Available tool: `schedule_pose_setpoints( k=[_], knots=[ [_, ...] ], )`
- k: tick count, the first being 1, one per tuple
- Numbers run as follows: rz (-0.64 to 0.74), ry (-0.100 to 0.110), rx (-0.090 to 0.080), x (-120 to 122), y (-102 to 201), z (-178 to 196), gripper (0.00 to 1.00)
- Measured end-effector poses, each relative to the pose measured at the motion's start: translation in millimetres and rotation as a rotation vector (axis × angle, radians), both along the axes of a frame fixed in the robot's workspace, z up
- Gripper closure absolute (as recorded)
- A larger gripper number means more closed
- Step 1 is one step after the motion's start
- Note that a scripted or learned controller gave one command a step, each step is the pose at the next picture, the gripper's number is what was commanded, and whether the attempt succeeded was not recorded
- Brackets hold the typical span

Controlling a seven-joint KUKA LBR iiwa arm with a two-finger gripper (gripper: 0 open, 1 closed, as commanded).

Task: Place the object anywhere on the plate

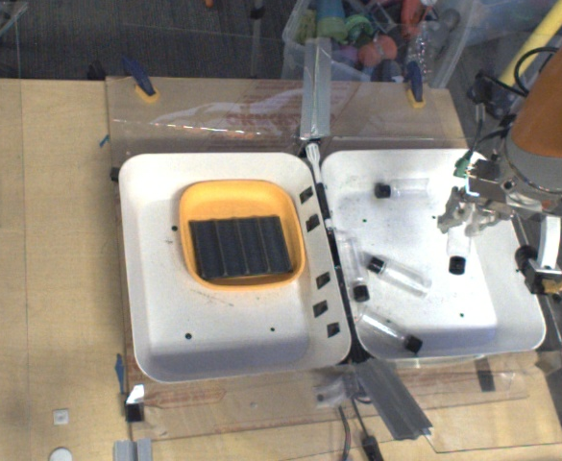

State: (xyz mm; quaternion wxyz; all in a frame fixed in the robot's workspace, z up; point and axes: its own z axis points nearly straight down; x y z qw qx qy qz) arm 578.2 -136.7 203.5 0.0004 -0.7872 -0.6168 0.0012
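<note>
Camera view: one plate (192, 203), five vials (396, 275).

A robotics laboratory: a grey industrial arm (540, 152) with an orange band reaches from the right over a wooden surface (40, 257) carrying two shallow white bins (156, 344) set side by side, fixed with clamps (144, 86) and metal brackets (391, 401). Behind them stands a clear plastic tub (377, 17) heaped with colourful toy-like test objects, while cables (353, 430) trail beneath the bins' front edge.
</note>
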Motion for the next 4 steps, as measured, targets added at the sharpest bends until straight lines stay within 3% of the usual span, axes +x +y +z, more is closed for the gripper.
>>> schedule_pose_setpoints(
  k=[1, 2, 3, 4],
  knots=[
    [0.212, -0.004, -0.001, 62.0, -15.9, -1.3, 1.0],
    [0.334, -0.005, -0.001, 89.8, -12.5, 18.3, 1.0],
    [0.318, -0.004, -0.001, 89.5, -35.3, 60.4, 1.0],
    [0.601, -0.006, -0.002, 89.6, -55.9, 87.9, 1.0]
  ],
)
